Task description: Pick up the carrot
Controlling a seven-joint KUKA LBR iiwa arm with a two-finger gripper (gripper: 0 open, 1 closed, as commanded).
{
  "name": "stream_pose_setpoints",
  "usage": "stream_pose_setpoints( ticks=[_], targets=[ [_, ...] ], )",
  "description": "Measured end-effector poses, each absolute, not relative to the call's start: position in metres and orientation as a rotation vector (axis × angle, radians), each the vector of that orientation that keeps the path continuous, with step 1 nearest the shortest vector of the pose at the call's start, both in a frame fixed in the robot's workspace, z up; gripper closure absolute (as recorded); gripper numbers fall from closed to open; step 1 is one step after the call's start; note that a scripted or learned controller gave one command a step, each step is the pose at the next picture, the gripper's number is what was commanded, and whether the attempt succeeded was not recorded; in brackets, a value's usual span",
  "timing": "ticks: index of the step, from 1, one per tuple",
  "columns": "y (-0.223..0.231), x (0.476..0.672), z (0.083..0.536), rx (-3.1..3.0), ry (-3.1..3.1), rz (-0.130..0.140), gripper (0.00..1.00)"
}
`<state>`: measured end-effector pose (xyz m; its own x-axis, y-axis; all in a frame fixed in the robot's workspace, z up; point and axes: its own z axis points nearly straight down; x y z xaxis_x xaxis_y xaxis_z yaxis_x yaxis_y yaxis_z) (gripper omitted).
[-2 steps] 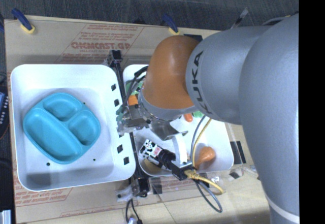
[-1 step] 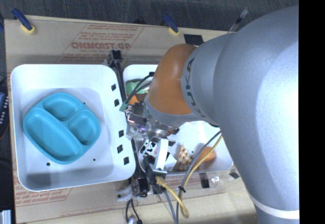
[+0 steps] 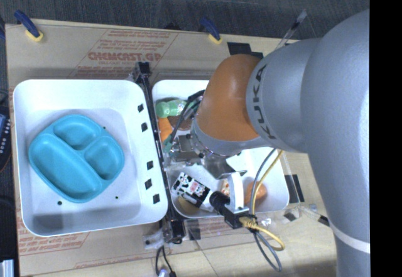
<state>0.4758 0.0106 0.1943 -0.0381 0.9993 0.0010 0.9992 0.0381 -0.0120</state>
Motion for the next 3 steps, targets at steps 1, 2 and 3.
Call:
stream_pose_setpoints(
  ticks=[1,2,3],
  targets=[
    [-0.057,0.475,0.191,-1.925,-2.47,0.01,1.0],
    [-0.106,0.475,0.149,-2.127,-2.297,0.009,1.0],
    [-0.161,0.476,0.16,-1.514,-2.751,0.006,1.0]
  ],
)
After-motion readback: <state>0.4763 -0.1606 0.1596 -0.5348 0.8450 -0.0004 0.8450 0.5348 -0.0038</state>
